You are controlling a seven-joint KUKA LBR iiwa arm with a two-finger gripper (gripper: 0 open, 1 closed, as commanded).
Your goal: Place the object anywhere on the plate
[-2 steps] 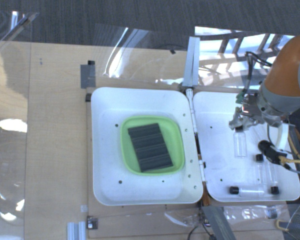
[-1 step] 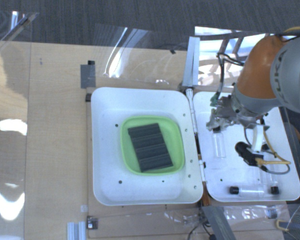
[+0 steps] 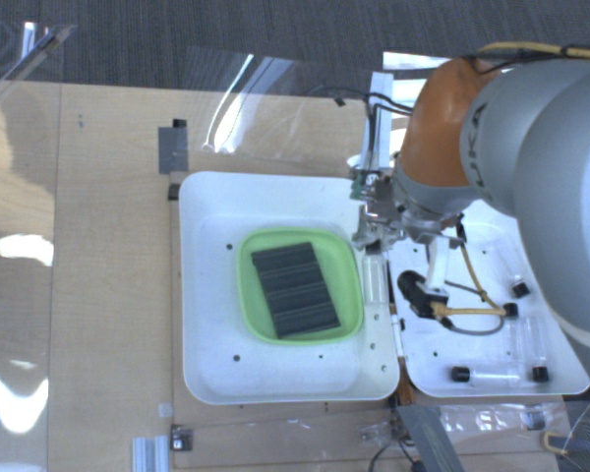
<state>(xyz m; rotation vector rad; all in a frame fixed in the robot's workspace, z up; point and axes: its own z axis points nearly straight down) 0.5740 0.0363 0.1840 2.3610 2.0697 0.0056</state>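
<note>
In the camera view, the left bin [image 3: 199, 303] holds a green plate [image 3: 247, 285] with rounded corners, set near the bin's middle. The object [image 3: 295, 290], a dark grey ribbed rectangular block, lies flat on the plate. It is turned a little off the plate's edges and sits wholly inside the green rim, with nothing else touching it.

The arm [image 3: 541, 155] comes in from the right, its orange band above the wrist. It hangs over the upper part of the right bin [image 3: 492, 347]. The gripper [image 3: 372, 236] sits over the seam where the two bins meet, just beside the plate's upper right corner and apart from the block. Whether the gripper is parted or closed cannot be told, as the wrist hides its tip from above. Nothing can be seen held in it.

A few small dark pieces [image 3: 459, 373] lie scattered in the right bin, near its lower and right walls.
</note>
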